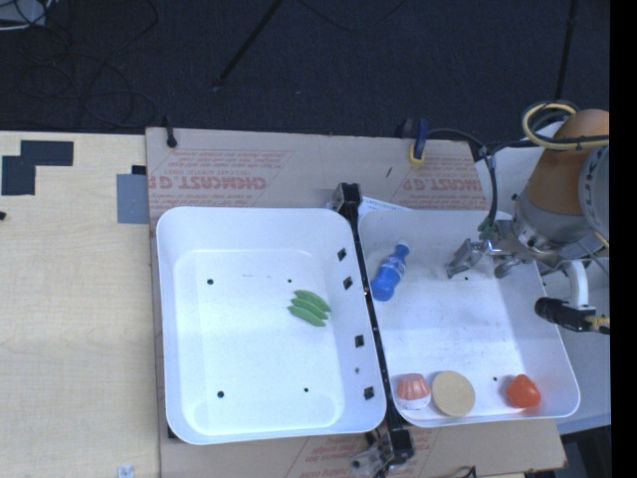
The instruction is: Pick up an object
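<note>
Looks like the approach step: gripper (466, 260) hangs over the right bin (557, 366), fingers seemingly apart and holding nothing, so next it drops onto the nearby blue bottle (388, 273)

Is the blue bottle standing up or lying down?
Lying down: the blue bottle rests on its side on the right bin floor, cap pointing toward the far rim.

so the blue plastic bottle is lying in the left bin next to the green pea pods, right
Not quite. In the camera view the blue plastic bottle lies in the right bin, near the divider. The green pea pods are in the left bin.
</note>
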